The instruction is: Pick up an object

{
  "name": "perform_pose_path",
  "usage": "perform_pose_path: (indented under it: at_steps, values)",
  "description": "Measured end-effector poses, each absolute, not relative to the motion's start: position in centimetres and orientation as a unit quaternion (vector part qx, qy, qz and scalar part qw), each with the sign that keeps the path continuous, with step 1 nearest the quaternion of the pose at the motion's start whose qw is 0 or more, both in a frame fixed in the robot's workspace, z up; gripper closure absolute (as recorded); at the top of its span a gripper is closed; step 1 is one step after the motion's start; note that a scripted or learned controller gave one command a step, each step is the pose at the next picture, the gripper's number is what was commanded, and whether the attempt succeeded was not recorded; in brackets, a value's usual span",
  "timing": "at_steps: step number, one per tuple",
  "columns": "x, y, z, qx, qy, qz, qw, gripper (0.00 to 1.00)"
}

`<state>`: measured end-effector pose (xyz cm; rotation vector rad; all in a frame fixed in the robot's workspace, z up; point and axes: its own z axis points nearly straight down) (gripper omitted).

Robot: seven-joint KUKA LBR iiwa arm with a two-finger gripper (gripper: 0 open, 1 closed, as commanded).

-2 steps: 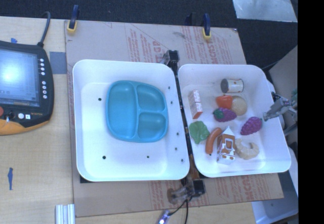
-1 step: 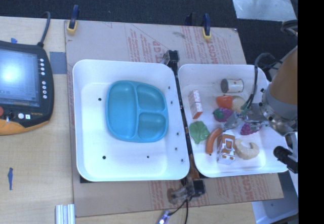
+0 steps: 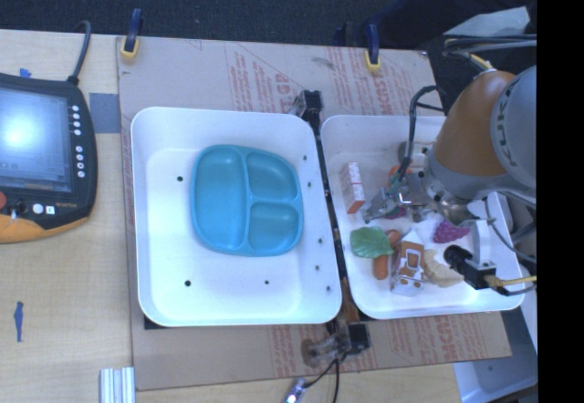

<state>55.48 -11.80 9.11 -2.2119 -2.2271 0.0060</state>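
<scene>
Pale wood tabletop (image 3: 64, 319) carries a brown cardboard sheet (image 3: 265, 77), and on the sheet two shallow white bins stand side by side.

The things to pick are a small heap of toy food in the right bin (image 3: 365, 296). A white and red packet (image 3: 352, 185) lies at about 9 o'clock in that bin, near its left wall. Below it a green leaf-shaped piece (image 3: 370, 242) lies toward 7 o'clock, touching an orange carrot-like piece (image 3: 380, 266). Just beside these, near 6 o'clock, is a small brown and white toy (image 3: 410, 266), and next to it a pale bread-like piece (image 3: 440, 273). A purple piece (image 3: 450, 232) lies a little above them, close to the arm.

The end effector (image 3: 394, 198) is low over the middle of the right bin, between the packet and the purple piece, above the green piece. Whether it is apart or together, I cannot tell, because dark metal parts are mixed together there. The grey arm with its orange band (image 3: 474, 132) comes in from 3 o'clock and bends down into the bin.

The left bin (image 3: 151, 210) holds a blue divided plate (image 3: 246, 201) with three compartments, near its centre. At 9 o'clock on the tabletop lies a control pendant (image 3: 41, 155) with a lit screen.
</scene>
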Motion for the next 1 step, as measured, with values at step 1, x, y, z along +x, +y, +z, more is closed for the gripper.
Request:
perform_pose_path:
  at_steps: [1]
  values:
    - [63.12,-11.26,9.2,-0.706,-0.708,0.0006,0.001,0.0]
